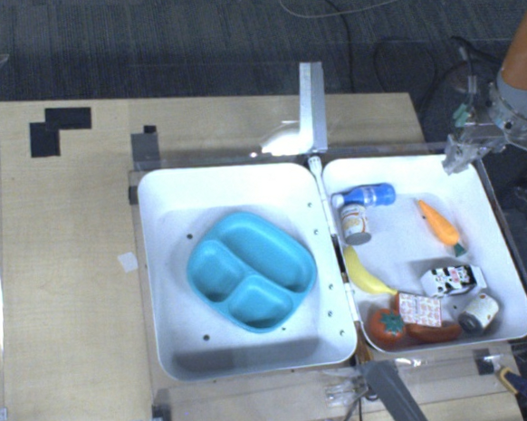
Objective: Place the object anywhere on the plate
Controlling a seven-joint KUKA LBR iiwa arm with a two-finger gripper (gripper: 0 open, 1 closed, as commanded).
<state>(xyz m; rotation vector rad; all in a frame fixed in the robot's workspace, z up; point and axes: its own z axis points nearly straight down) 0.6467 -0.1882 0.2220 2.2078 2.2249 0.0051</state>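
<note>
Left bin [165, 349]: one blue divided plate [250, 270], three compartments, nothing on it. Right bin [508, 258]: blue bottle [367, 196] lying flat beside a small jar [355, 224]; carrot [441, 226] apart to the right; banana [367, 275] along the left wall; tomato [387, 325], patterned packet [420, 310], black-and-white box [451, 279] and small can [477, 313] clustered at the near edge. Gripper [463, 148] hovers over the right bin's far right corner, holding nothing visible.

Blue three-compartment plate [250, 268] lies flat in the left bin [164, 213].
</note>
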